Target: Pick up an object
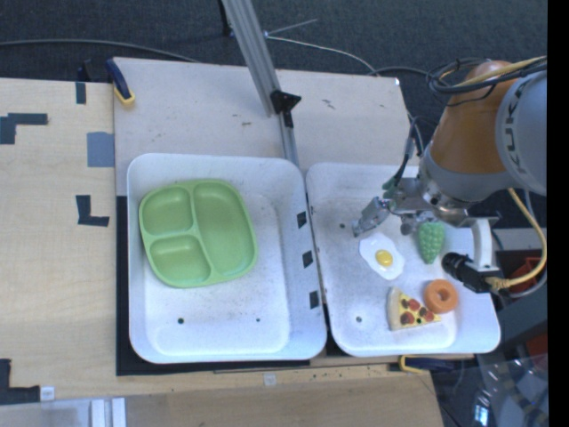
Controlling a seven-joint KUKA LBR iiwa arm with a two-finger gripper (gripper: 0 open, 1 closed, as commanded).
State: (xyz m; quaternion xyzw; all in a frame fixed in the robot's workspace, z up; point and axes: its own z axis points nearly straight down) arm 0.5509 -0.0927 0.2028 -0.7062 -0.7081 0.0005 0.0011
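Arm [480, 136] reaches in from the right over the right bin [342, 318]. Gripper [378, 216] sits low over the bin's upper middle, fingers [364, 225] spread apart, nothing between them. Fried egg [382, 258] lies just below and right of the fingertips, close but not touching as far as can be told. Green grapes [430, 241] lie right of the egg, under the wrist. Pizza slice [410, 310] and donut [440, 296] lie touching near the bin's lower right corner, well away from the gripper. Left bin [213, 327] holds a green divided plate [196, 232].
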